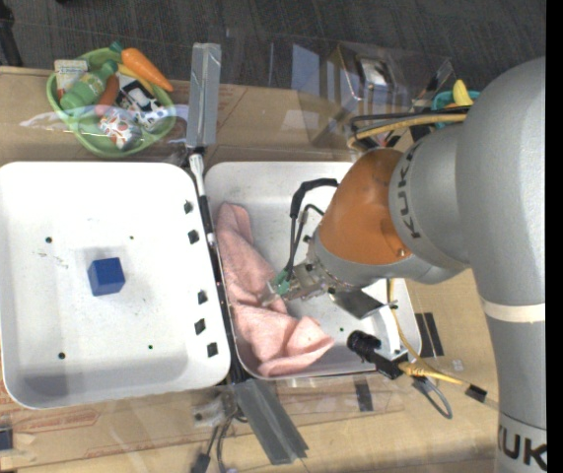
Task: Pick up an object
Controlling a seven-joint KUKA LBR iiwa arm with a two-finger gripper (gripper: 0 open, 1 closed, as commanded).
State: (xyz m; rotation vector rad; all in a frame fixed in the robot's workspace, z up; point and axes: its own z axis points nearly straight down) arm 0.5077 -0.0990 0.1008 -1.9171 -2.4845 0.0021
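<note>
over on the far left, a green bowl (113, 106) sits on the table's (261, 106) cardboard-brown top, heaped with small toys, an orange plastic carrot (143, 67) poking out of the pile. below it, the left bin (25, 264), smooth white plastic with rounded corners, shallow, a few dark specks on its floor. one small blue cube (106, 275) rests near the middle of it, crisp edges, matte, well apart from the walls. moving right, a grey divider strip with black clips runs between the two bins. the right bin (251, 180) holds a pink cloth (256, 299), soft and rumpled, stretched along its left wall and bunched into a fold near the front. the tool (286, 284) is down at the cloth's right edge, touching or just beside it; whether it is open or closed i cannot tell, the wrist covers it. above it the glossy orange band (365, 220), then the big rounded grey arm (488, 185) on the right. clear plastic pieces and yellow cable lie behind the bin. beyond the table, dark carpet floor (311, 3).
</note>
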